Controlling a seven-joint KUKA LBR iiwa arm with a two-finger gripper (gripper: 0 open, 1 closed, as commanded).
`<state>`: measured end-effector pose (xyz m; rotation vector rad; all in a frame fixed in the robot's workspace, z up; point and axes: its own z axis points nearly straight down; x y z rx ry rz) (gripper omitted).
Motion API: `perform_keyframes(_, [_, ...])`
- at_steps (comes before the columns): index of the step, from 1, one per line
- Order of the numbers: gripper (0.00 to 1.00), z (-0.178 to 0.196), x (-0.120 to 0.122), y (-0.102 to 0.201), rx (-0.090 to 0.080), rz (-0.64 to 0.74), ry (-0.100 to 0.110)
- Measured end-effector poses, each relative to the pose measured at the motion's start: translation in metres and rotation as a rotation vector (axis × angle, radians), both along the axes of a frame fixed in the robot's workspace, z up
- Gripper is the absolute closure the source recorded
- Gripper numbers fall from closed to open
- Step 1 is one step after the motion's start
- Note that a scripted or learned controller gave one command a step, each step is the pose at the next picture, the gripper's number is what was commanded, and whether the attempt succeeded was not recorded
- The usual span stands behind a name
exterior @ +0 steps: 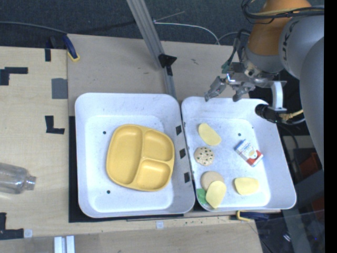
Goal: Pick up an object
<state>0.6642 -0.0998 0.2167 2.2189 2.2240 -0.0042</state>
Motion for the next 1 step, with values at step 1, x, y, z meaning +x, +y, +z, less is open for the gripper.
perform_keyframes(1, [0.00,-0.0546,-0.0783,0.0057,0.003,-0.003,0.011])
